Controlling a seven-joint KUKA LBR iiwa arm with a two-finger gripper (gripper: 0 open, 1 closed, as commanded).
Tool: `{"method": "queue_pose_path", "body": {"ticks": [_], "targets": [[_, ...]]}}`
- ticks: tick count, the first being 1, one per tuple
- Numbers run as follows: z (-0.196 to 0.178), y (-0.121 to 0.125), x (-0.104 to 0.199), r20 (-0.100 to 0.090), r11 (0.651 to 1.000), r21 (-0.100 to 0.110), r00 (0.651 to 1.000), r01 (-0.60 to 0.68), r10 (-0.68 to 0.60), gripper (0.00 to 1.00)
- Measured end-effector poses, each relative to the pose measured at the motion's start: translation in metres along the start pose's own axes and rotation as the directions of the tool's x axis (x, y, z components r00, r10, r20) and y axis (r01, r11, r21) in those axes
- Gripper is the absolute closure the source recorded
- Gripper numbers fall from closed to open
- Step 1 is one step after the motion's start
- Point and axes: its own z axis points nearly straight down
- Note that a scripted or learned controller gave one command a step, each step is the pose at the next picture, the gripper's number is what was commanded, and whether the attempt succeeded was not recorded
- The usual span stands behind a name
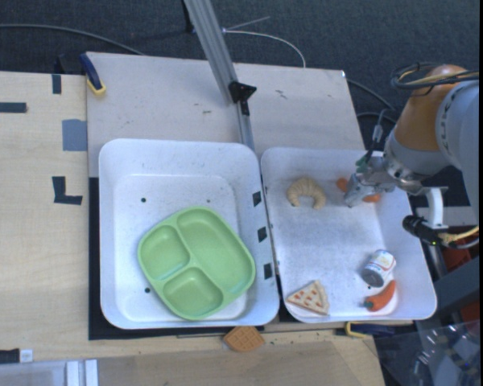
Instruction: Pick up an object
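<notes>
floor [322, 6] — dark carpet | bench [161, 95] — pale board | side table [24, 215] — light wood, grey tape marks

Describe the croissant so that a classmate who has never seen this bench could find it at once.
Start at the two white bins lying side by side and take the right bin, the one without the green plate. Near its far edge, on the left, lies the croissant, just left of the gripper. It is the only tan, curved, crescent-shaped piece there; the pizza slice is a flat triangle at the near edge.
</notes>
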Motion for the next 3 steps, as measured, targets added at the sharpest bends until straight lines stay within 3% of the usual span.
{"method": "queue_pose_path", "body": {"ticks": [3], "targets": [[-0.149,0.019,0.0,0.001,1.0,-0.006,1.0,-0.002,0.002,1.0]]}}
